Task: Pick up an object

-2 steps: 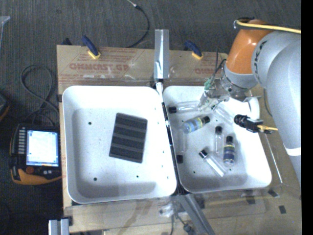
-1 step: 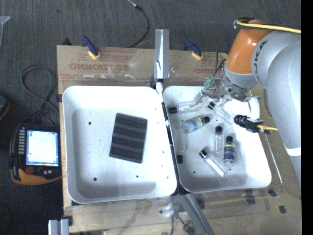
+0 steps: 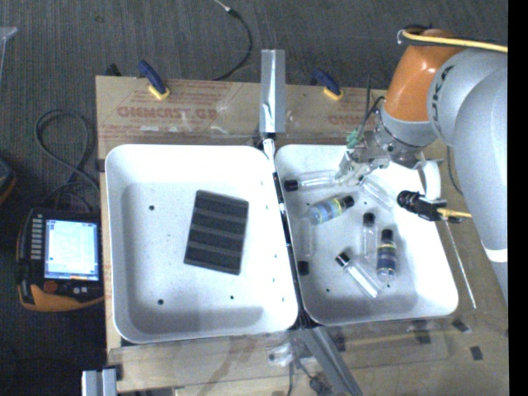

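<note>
Broadly, the bench [image 3: 165,114] carries two shallow white bins side by side, presumably so that things can be lifted from one and dropped in the other. The left bin [image 3: 140,172] holds a single dark ribbed pad [image 3: 216,232], lying flat and slightly askew near its middle, well apart from every wall. The right bin [image 3: 429,291] holds the clutter: several small clear vials with dark caps, scattered and mostly lying on their sides, which suggests they were tipped in loosely, not arranged. The grey arm with its orange band [image 3: 412,85] reaches in from the right and bends down over the far part of the right bin, so its gripper [image 3: 356,167] hangs at the upper group of vials. One clear vial [image 3: 309,182] lies near the far left corner, and a vial with a blue label [image 3: 330,209] lies just below the gripper. Two more vials [image 3: 384,252] sit together nearer the middle, and another [image 3: 356,274] lies slantwise in front. Whether the gripper is spread or closed I cannot tell, nor whether anything is caught in it. My guess is that the grasp is being attempted among the far vials.
</note>
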